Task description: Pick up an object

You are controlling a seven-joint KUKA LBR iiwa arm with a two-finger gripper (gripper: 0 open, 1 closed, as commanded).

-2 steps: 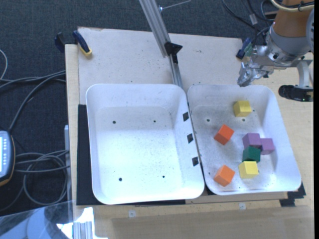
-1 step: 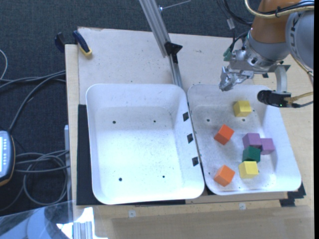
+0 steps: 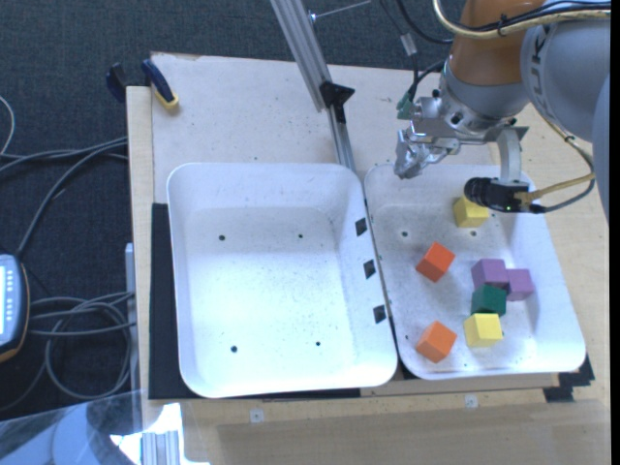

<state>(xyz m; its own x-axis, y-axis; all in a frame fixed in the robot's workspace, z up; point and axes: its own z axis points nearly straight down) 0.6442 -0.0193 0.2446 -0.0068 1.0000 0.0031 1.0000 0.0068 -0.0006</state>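
Orange blocks (image 3: 436, 261) number two, yellow two, purple and green one each, all in your right bin (image 3: 557, 289); the gripper (image 3: 411, 166) hangs empty above its far-left corner, fingers slightly parted.

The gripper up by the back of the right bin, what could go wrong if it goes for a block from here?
The gripper hangs over the right bin's back rim, off every block, so a straight descent would likely grab nothing or hit the rim. The purple block, green block and yellow block sit crowded together, so fingers may jam or nudge neighbours. The two orange blocks look the easiest to reach.
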